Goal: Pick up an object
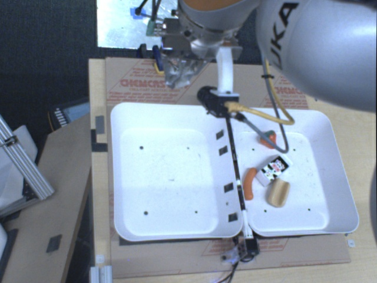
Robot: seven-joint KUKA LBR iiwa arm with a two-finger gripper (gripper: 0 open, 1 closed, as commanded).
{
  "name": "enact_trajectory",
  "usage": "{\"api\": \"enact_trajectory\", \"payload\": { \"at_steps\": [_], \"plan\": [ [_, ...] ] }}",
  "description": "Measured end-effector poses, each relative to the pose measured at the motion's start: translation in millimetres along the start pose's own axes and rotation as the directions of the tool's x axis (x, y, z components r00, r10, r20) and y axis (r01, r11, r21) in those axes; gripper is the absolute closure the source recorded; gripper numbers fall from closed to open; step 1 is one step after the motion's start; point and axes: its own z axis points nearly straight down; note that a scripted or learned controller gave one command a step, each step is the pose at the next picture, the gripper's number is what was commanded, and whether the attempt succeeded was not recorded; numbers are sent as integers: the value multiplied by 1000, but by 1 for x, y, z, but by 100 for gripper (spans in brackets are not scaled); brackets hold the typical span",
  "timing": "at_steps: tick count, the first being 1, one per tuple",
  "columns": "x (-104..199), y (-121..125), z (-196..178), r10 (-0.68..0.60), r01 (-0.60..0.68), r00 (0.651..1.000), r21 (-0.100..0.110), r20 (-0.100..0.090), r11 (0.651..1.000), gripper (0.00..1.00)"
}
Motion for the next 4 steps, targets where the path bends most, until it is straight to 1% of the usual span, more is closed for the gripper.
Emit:
{"api": "enact_trajectory", "payload": {
  "at_steps": [1,2,3,4],
  "plan": [
    [-1,29,-71,1,-1,1000,-18,-5,1000,100],
    [0,-49,-5,1,-1,1000,1,0,1000,100],
    [0,-31,-97,1,-1,1000,-19,-6,1000,100],
    [-1,16,-8,8,-8,1000,-5,1,1000,100]
  ]
}}
